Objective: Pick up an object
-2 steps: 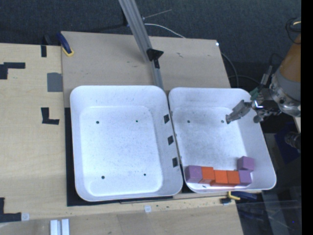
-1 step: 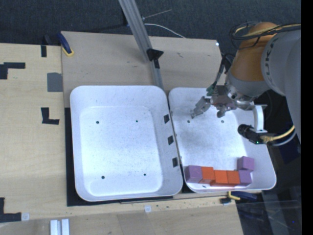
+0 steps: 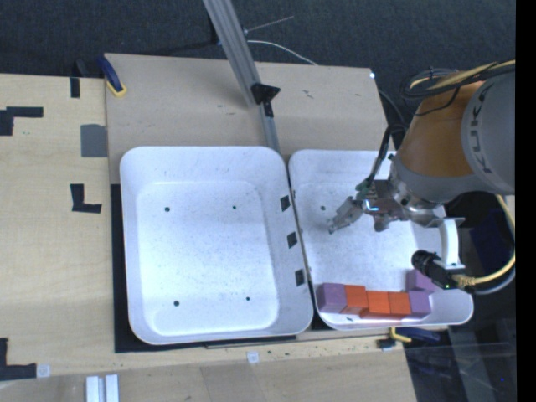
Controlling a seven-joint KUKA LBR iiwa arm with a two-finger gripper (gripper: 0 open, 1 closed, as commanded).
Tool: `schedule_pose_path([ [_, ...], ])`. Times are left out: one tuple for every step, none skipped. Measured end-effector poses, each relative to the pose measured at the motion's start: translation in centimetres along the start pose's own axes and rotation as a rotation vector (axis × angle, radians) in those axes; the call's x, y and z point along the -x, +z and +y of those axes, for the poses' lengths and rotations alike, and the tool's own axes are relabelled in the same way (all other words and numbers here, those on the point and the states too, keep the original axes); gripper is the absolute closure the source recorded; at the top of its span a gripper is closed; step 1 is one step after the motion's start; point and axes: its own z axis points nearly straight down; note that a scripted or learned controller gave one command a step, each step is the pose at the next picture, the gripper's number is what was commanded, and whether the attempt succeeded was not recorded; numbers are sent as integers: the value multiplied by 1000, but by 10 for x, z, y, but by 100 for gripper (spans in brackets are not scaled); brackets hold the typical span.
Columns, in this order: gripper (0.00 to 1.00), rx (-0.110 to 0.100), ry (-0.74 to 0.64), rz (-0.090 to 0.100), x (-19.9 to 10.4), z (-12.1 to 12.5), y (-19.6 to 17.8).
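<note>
Blocks (image 3: 377, 301), purple and orange, sit packed along the right bin's (image 3: 335, 167) near edge. We judge them light, rigid, grippy; best pinched across flat sides, purple end block first. Gripper (image 3: 343, 219) hangs mid-bin, well apart, fingers slightly spread, nothing between them.

Robotics lab — bench (image 3: 193, 107), 2 white bins (image 3: 134, 224).
</note>
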Motion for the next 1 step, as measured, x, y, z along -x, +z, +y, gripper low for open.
schedule_pose_path([
  [0, -1, -2, -1, 6, 29, 52],
])
